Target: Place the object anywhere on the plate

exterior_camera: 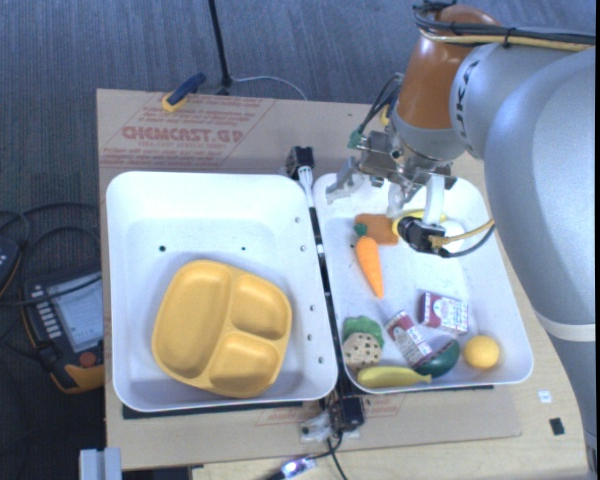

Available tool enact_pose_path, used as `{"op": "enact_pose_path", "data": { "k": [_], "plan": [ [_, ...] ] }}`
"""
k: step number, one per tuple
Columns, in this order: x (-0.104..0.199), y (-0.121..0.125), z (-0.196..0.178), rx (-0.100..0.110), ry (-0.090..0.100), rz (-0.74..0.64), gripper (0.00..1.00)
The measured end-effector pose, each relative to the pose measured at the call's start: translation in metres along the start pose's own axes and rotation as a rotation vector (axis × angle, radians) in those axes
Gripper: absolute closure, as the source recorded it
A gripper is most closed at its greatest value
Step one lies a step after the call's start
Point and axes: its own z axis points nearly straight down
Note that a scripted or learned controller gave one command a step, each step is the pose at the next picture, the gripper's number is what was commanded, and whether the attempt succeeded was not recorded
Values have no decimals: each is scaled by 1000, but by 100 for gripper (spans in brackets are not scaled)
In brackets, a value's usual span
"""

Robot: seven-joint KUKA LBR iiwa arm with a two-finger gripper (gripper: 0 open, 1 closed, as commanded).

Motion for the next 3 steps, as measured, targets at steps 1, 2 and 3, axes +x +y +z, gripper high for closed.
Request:
{"op": "enact_pose_path", "data": {
  "k": [1,2,3],
  "plan": [
    [0,0,-9,1,-3,-2,100],
    [121,-10,-15,-1,7,-74,100],
    [205,-50,-34,-1,7,-74,100]
  ]
}}
